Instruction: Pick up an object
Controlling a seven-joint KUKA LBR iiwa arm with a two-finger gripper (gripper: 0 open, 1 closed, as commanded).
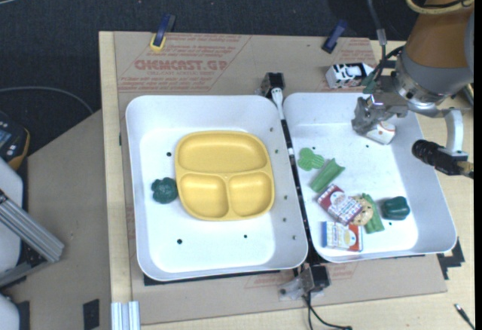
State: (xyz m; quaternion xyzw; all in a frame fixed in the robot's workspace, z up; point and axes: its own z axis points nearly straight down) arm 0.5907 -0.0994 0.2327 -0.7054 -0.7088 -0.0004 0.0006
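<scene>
Camera view, progress: no object is seen lifted; the pick is judged still to be done.
Right bin (422, 242): taken as landmark; the candidate objects are held in it.
Left bin (143, 170): beside the right bin; a yellow divided tray (224, 174) and a small green toy (163, 190) are contained.
Gripper (370, 119): lowered at the right bin's far side, over a small white-and-red object (382, 132); whether it is spread or pinching cannot be told.
Snack packets (343, 219): clustered at the right bin's near side, with green vegetable toys (319, 167) adjacent.
Obstruction: none is seen beside the gripper.

Yellow tray (224, 174) in left bin (143, 170)
</scene>
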